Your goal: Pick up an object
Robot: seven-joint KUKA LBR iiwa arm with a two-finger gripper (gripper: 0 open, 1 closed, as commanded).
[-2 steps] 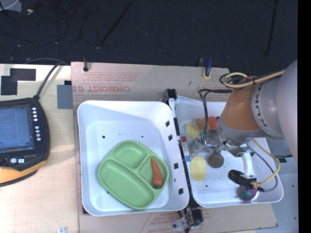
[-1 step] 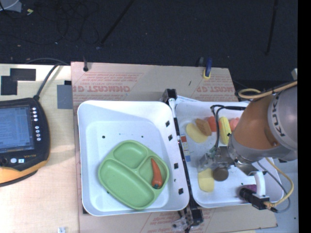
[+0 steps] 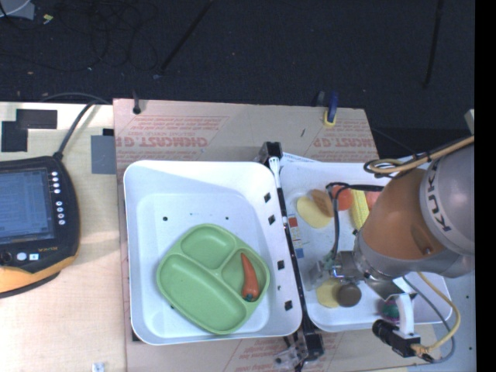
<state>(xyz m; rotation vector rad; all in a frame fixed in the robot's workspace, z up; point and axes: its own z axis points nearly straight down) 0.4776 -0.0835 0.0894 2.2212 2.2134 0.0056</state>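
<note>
I see the arm (image 3: pixel 403 223), smooth grey with an orange band, reaching over the right bin (image 3: pixel 318 178) and hiding most of its floor. The hand (image 3: pixel 341 279) sits low near the front of that bin. I cannot tell whether it is apart or together, as its tip is dark and crowded by cables.

Just beside it, on its left, lies a pale yellow lump (image 3: pixel 328 294), rounded and matte; I cannot tell whether the two touch. Toward the back of the same bin lie a pale round slice (image 3: pixel 314 208), a yellow piece (image 3: pixel 359 206) and an orange piece (image 3: pixel 373 198), the last two partly cut off by the arm.

The left bin (image 3: pixel 194 184), glossy white plastic, holds a green plate (image 3: pixel 198 285) with three compartments. A carrot (image 3: pixel 249 276), orange with a green end, lies in the small right-hand one.

Both bins rest on a printed cardboard sheet (image 3: pixel 232 130) on the table (image 3: pixel 97 285).
</note>
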